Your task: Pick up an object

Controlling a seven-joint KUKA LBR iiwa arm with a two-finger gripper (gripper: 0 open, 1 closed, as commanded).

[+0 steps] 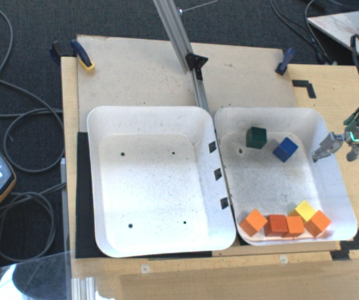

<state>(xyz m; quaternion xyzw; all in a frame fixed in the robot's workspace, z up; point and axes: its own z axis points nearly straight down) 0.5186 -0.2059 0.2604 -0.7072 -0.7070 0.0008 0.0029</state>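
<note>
A: Status of gripper [339,144]?

B: At the right rim of the right bin [329,167], just outside the wall. Fingers spread apart, nothing between them. No load.

A: Candidate objects?

B: All in the right bin. Green cube [256,137] and blue cube [285,149] near the far end, close together but apart. Along the near wall: a packed row of orange blocks [278,224] with a yellow cube [305,210] touching the row.

A: Preferred target?

B: Blue cube, by judgement. Nearest to the gripper, free on all sides, clear of the wall.

A: Procedure?

B: Translate left over the rim until centred above the blue cube. Rotate wrist to square the fingers with two opposite faces; cube sits turned relative to the bin. Descend vertically, one finger per side. Close only when low on the faces. Lift straight up.

A: Hazards?

B: Off-centre descent: probable push toward the green cube. Avoid the packed row; no finger clearance between neighbours, likely.
</note>
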